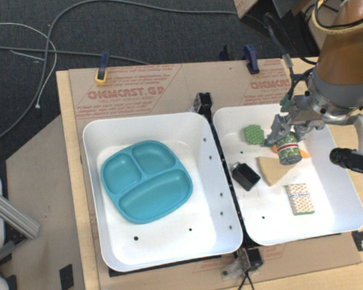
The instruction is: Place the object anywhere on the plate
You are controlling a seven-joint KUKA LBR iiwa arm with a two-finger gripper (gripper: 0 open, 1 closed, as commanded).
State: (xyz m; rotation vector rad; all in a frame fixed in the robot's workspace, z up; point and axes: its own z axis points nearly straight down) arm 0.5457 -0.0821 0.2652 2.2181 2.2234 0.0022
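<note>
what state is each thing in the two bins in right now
blue plate: flat in the left bin, nothing on it
gripper: low in the right bin, at the green can
green can: upright, under the gripper
green round piece: lying flat
black block: lying flat
tan wedge: lying flat
patterned packet: lying flat

Even bright overhead light; soft shadows; mild glare on white bins (167, 126); arm (343, 45) slightly blurred.
</note>
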